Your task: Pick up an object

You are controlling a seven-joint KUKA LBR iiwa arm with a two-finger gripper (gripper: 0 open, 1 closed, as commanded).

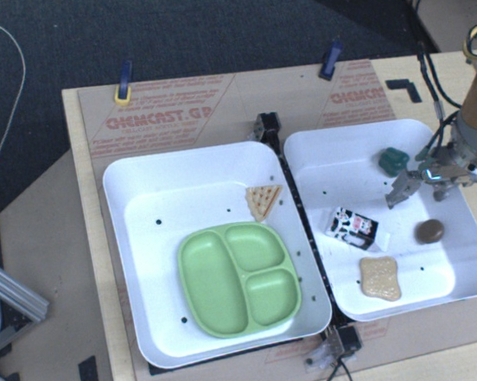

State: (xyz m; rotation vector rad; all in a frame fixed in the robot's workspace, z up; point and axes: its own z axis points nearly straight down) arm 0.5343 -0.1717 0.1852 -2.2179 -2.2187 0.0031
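The two-finger gripper [417, 188] hangs spread apart and grasping nothing over the right white bin [348, 297], between a small teal block [394, 159] just above it and a round brown puck [430, 231] just below. Farther left in that bin lie a black-and-white printed packet [353, 228] and a tan toast-shaped piece [379, 278], well clear of the fingers. The left white bin [132, 243] holds a green three-compartment plate [237, 278] and a small waffle-patterned wedge [263, 200].
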